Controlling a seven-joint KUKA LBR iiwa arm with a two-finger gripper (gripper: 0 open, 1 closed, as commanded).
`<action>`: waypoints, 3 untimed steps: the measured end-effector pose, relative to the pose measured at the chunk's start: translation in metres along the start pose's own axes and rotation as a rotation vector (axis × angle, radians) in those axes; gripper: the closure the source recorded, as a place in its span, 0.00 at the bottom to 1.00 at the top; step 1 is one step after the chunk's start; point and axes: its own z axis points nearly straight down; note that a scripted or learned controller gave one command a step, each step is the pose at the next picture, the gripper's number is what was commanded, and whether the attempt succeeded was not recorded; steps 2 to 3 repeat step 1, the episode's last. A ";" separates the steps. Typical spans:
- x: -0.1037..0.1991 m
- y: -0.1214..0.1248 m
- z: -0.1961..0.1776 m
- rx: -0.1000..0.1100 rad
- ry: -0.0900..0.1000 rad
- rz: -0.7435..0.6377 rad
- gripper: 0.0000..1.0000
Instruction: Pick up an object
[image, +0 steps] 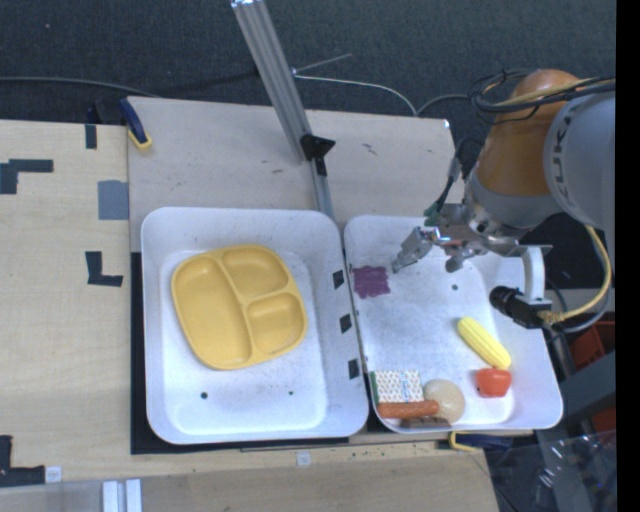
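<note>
- Nothing lifted yet: hand hangs over the right bin, fingers spread, nothing between them.
- You have the purple piece just left of it; corn nearer the front.
- Descent, grip, lift all remain.

You find no readable text, label, brand or number anywhere here. The patterned packet at the near edge of the right bin carries a fine print, but it is too small for you to make out any letters. The dark tape marks on the bench at the left are plain shapes, not characters you can read as signs.
</note>
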 end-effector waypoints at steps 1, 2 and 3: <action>-0.094 0.043 -0.128 -0.010 -0.006 0.003 0.00; -0.094 0.043 -0.128 -0.010 -0.006 0.003 0.00; -0.094 0.043 -0.128 -0.010 -0.006 0.003 0.00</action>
